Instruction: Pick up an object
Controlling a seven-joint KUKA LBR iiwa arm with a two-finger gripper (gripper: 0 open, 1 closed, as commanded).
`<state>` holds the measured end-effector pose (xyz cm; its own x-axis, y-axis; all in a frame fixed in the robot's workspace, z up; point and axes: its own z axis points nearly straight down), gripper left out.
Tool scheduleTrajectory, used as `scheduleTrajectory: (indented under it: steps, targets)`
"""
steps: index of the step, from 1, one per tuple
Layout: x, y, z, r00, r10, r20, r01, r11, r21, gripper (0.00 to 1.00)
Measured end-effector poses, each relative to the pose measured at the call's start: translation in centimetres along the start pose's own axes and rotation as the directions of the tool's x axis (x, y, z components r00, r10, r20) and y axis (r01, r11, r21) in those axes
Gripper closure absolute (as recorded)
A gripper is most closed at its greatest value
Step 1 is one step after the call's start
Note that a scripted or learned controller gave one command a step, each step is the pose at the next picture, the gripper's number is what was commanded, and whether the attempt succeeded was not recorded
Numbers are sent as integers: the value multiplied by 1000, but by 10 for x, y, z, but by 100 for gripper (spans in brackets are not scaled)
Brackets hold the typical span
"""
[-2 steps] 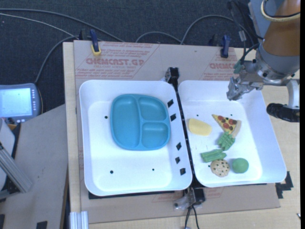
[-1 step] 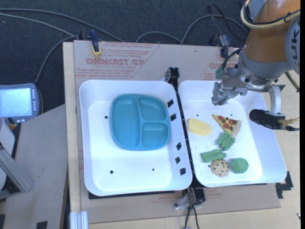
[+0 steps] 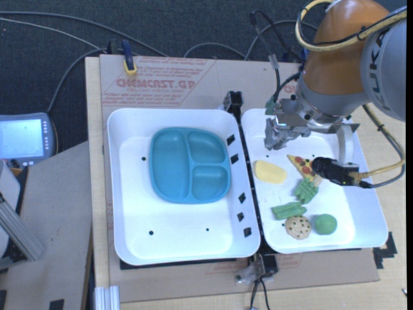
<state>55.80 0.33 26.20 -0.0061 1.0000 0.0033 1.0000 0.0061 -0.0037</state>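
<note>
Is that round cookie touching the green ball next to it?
Apart. The camera view shows a thin strip of white bin floor between the cookie and the green ball, side by side in the right bin.

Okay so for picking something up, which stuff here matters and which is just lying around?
Job:
gripper
yellow piece
pizza slice
green vegetables
cookie
green ball
right bin

Lying about:
blue divided tray
left bin
handheld screen
</note>
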Motion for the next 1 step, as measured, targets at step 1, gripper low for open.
scheduleTrajectory:
  steps: [1]
  targets:
    - [52,-6,25,1000,1,1,-1,1000,1,100]
